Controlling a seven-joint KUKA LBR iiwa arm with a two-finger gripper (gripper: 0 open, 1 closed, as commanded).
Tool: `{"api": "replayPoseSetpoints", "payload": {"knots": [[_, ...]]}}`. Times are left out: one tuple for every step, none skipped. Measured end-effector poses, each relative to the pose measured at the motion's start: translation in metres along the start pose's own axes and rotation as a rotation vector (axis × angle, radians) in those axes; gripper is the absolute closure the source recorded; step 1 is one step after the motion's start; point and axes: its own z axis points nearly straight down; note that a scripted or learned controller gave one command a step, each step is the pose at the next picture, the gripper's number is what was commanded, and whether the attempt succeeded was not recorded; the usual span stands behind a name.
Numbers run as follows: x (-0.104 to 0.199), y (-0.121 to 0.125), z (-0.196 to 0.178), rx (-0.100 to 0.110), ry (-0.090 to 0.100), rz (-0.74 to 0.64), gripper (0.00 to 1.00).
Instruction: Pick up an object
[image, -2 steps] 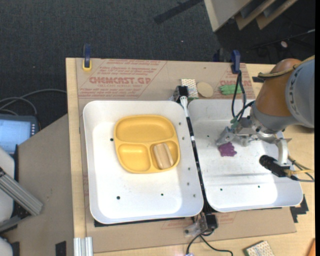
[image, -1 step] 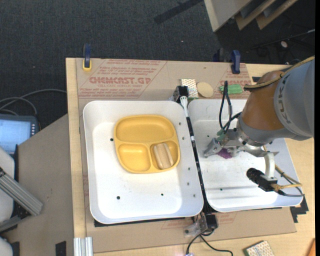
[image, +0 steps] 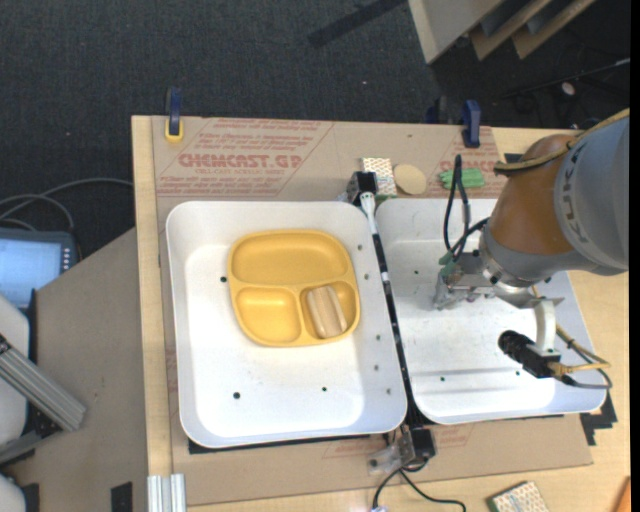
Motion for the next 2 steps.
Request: {"api": "replayPoseSetpoints", "payload": {"knots": [[-0.051,0.017,-0.14,-0.017,-0.007,0.002,1.0],[-0.084,0.044,-0.014,0.013,0.003,0.002,1.0]]}}
